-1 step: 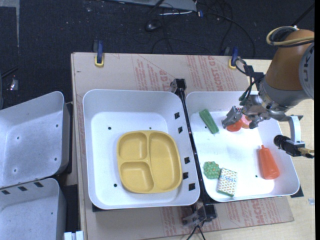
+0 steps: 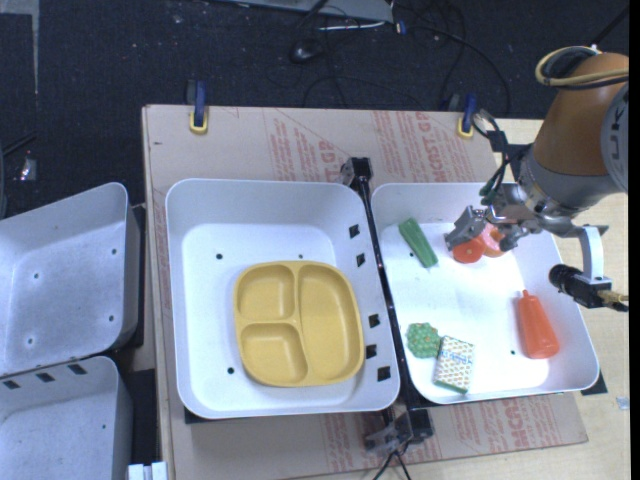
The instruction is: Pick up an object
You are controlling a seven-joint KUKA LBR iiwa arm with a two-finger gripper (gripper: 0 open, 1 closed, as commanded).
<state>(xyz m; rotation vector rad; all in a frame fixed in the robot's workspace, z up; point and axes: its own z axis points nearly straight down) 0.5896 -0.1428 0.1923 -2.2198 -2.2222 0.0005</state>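
yellow three-compartment plastic plate [image 2: 298, 322] in left bin | orange bottle-shaped toy [image 2: 536, 325] right bin, looks light, stiff, slick: grip mid-body | small round red-orange object [image 2: 474, 249] right bin's far side, under my fingers [image 2: 478, 230] | their opening: cannot tell

1. Open floor across the middle of the right bin [image 2: 585, 368], between green stick [image 2: 418, 243] and orange bottle [image 2: 536, 325].
2. Crowded at the near left corner: green ball [image 2: 423, 340] touching patterned box [image 2: 455, 364].
3. Blocked at the far side by gripper [image 2: 480, 230] over red object [image 2: 475, 249].
4. Left bin [image 2: 190, 268] largely taken by yellow tray [image 2: 298, 322].
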